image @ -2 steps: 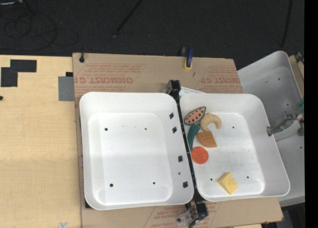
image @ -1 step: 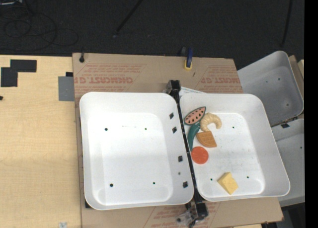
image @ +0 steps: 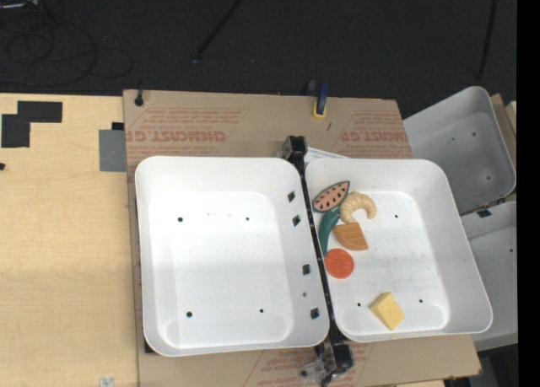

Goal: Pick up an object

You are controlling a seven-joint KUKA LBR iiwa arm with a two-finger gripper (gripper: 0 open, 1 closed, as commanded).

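Claw state: cannot tell from this frame, neither how wide it is standing nor whether it is carrying anything.

All the pickable items are lying in the right bin point(image: 460, 233), most of them bunched toward its left wall, next to the seam between the two bins. A leaf-shaped slice point(image: 332, 196), red-brown with a green edge, is sitting farthest back. A pale curved croissant-like piece point(image: 360, 205) is lying just beside it on the right, touching or nearly so. A thin teal strip point(image: 326, 230) is running from under the slice down along the left wall. An orange wedge point(image: 351, 237) is lying just in front of the croissant-like piece, up against the strip's side as far as can be told. A red-orange disc point(image: 340, 264) is lying flat just in front of the wedge, beside the strip's lower end. A yellow block point(image: 387, 310) is sitting well apart from that cluster, near the front rim, turned at an angle to the bin walls.

The left bin point(image: 152, 250) is sitting flush against the right one, with a few small dark dots showing on its floor. Black clips point(image: 296, 220) are sitting along the seam. Both bins are resting on a cardboard sheet point(image: 211, 128) with red lettering, lying on a pale wooden bench point(image: 59, 242). A blue and yellow clamp point(image: 319, 100) is gripping the cardboard's far edge. A grey-white panel point(image: 460, 137) is sitting just past the right bin's far right corner.
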